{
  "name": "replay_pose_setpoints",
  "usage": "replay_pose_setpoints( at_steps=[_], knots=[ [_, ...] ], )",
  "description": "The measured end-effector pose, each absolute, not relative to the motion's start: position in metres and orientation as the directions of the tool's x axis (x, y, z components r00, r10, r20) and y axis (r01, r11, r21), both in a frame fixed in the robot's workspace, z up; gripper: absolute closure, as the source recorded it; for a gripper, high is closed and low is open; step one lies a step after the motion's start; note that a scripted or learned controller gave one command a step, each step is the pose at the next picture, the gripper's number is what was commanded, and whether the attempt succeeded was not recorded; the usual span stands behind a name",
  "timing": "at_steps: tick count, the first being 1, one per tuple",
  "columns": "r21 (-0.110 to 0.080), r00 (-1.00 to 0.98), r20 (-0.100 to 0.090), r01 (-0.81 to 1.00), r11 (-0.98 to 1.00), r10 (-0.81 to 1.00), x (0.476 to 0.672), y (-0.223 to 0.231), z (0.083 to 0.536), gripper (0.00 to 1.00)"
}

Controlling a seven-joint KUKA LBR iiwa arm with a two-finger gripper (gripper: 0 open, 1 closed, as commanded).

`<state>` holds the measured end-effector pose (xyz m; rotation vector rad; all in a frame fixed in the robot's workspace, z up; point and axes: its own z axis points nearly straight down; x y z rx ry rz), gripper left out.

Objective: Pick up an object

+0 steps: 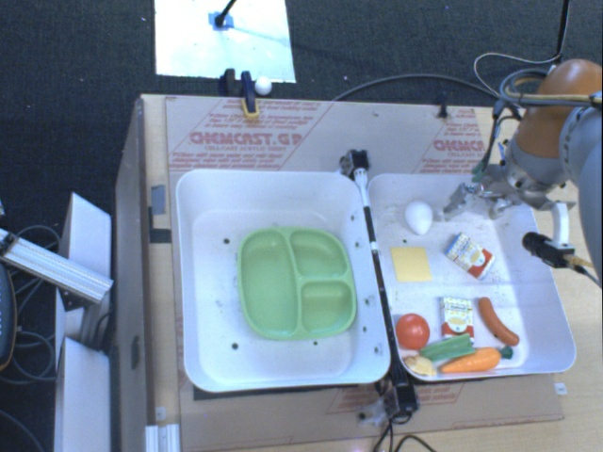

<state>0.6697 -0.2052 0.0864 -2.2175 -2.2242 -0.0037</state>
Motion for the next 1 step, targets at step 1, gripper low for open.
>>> replay_pose_setpoints(
  at_steps=[1],
  knots=[
    [0.008, -0.006, -0.002, 1.000, 0.006, 1.000, 0.6710, -0.2059, 0.0978, 1.00]
  ],
)
